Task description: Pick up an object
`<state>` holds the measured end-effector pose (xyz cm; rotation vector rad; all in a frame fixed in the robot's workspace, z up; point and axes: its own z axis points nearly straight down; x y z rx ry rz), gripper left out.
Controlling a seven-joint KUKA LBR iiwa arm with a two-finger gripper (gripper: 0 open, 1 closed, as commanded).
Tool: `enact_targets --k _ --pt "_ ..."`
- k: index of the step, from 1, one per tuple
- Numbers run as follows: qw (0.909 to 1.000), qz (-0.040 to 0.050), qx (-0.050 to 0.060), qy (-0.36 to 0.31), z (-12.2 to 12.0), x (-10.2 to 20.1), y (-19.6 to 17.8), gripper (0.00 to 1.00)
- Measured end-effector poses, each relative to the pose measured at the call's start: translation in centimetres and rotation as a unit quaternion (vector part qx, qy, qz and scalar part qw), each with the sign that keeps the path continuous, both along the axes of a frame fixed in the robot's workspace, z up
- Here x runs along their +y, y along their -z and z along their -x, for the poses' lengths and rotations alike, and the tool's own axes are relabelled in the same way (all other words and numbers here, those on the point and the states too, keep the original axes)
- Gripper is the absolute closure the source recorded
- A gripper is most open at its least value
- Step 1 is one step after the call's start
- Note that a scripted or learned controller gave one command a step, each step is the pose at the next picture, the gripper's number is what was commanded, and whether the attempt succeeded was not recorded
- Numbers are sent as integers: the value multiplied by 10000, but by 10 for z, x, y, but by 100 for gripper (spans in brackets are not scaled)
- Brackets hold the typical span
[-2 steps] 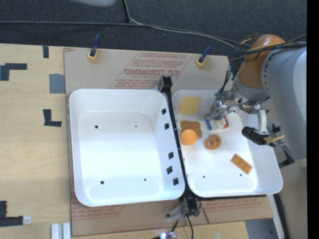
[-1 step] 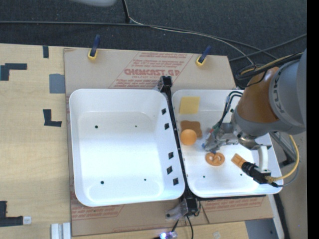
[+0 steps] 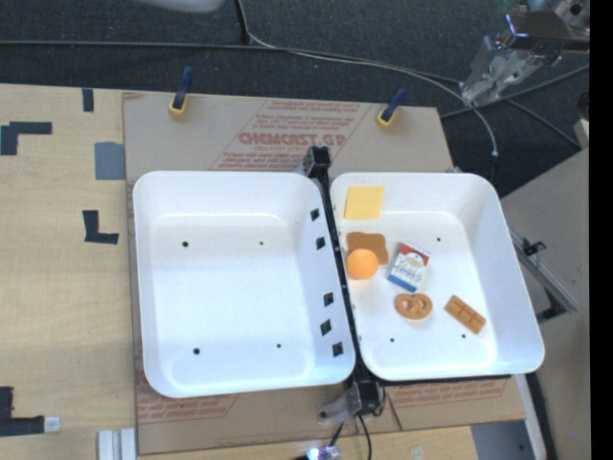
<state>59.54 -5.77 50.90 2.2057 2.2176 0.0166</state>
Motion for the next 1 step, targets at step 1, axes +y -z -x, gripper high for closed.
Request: enact_targets --k 1 --pt "10000 -4 74 40 58 -43 -28 0"
